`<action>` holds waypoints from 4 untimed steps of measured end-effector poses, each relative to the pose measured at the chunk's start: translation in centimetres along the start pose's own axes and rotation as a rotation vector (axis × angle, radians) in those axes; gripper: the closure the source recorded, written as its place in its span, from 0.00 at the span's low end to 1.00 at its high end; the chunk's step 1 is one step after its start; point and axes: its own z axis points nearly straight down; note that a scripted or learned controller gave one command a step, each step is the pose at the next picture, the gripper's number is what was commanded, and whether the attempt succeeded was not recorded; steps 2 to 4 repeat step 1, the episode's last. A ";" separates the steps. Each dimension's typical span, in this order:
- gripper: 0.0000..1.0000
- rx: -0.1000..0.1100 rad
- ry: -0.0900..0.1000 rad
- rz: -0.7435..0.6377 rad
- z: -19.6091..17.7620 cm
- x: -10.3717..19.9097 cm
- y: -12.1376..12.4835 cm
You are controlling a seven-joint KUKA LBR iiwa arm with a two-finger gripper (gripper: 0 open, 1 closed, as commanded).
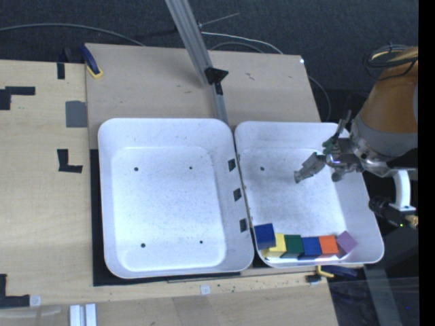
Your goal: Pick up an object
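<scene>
Several small blocks lie in a row along the front wall of the right bin (353, 202): a blue block (264, 234), a yellow block (276, 247), a green block (293, 244), another blue block (311, 246), an orange block (328, 244) and a purple block (346, 241). My gripper (318, 175) hangs over the middle-right of that bin, well behind the row of blocks. It is open, its two fingers spread apart with nothing between them.
The left bin (109, 182) sits beside the right one, their rims touching. A slanted metal bar (194, 39) runs from the top down to the bins' shared back corner. Black tape marks dot the wooden bench at the left.
</scene>
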 end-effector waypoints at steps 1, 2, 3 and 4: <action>0.00 -0.007 0.000 -0.003 -8.6 3.8 -5.0; 0.00 -0.007 0.000 -0.003 -8.6 3.8 -5.0; 0.00 -0.007 0.000 -0.003 -8.6 3.8 -5.0; 0.00 -0.007 0.000 -0.003 -8.6 3.8 -5.0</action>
